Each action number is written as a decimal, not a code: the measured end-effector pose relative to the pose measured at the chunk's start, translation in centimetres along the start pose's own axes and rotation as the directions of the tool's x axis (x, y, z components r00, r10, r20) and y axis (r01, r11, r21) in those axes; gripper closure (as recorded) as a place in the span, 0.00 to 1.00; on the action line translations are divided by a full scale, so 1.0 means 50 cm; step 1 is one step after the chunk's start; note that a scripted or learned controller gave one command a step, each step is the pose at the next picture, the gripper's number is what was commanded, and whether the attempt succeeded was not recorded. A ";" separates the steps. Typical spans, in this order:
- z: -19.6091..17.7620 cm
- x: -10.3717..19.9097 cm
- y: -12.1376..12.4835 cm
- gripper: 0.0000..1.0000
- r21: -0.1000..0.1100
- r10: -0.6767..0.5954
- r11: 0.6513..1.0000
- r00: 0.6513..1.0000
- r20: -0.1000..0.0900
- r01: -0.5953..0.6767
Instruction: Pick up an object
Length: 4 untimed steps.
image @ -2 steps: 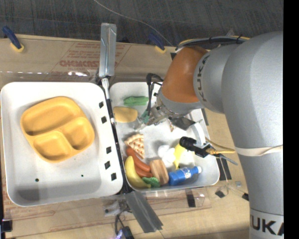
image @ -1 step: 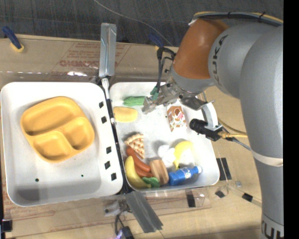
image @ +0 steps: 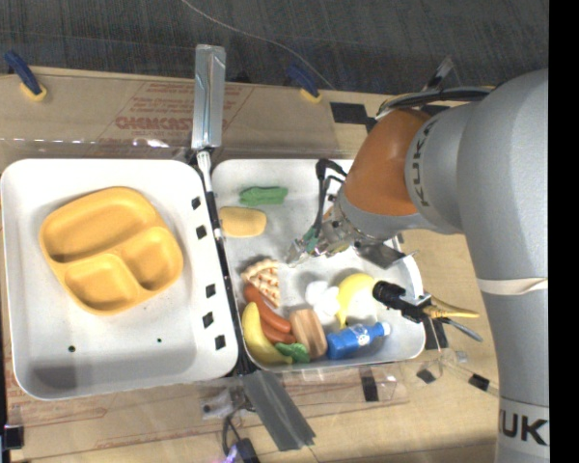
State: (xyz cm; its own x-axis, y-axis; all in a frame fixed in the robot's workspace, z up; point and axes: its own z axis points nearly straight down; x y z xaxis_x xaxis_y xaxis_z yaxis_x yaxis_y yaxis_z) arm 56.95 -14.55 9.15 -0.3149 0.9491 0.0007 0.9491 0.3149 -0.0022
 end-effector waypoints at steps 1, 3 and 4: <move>0.000 0.001 0.001 0.00 0.000 -0.001 1.000 1.000 0.000 0.001; -0.026 -0.037 0.172 0.00 -0.002 0.336 0.942 0.942 0.000 -0.336; 0.002 0.039 -0.015 0.00 0.003 0.337 0.941 0.941 -0.001 -0.337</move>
